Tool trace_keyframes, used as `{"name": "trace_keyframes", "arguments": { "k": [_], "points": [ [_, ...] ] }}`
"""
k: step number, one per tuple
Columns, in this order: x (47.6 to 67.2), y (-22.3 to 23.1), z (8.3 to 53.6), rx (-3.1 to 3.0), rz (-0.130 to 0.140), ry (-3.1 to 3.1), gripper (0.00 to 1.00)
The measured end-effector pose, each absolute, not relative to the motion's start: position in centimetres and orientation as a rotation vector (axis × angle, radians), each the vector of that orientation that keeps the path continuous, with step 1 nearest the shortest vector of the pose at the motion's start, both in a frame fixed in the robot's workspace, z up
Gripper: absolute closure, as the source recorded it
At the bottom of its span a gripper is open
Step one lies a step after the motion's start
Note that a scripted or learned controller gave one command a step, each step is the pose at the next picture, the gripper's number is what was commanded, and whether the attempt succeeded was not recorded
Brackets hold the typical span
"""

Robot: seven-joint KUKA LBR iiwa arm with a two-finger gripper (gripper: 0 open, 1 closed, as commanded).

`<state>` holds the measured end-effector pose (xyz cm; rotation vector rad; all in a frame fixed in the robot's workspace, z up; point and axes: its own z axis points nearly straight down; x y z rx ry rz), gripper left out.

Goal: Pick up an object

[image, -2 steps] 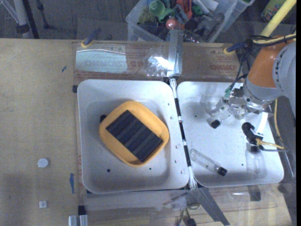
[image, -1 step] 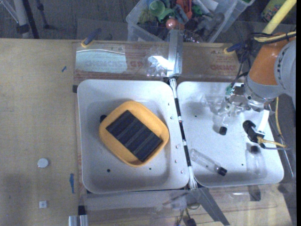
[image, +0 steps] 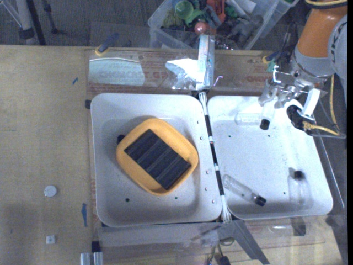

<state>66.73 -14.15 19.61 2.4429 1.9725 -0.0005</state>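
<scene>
The end effector [image: 265,117] hangs over the right bin's [image: 276,159] far edge; whether it is released or clenched, I cannot tell. A clear tube [image: 242,190] lies near that bin's front; a yellow pad [image: 156,155] fills the left bin [image: 105,203].

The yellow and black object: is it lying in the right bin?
No, the yellow and black object lies in the left bin.
</scene>
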Motion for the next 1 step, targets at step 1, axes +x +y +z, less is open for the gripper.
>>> {"name": "trace_keyframes", "arguments": {
  "k": [1],
  "points": [
    [66.72,-12.11,21.86,2.647,0.001,1.686,1.00]
  ]
}}
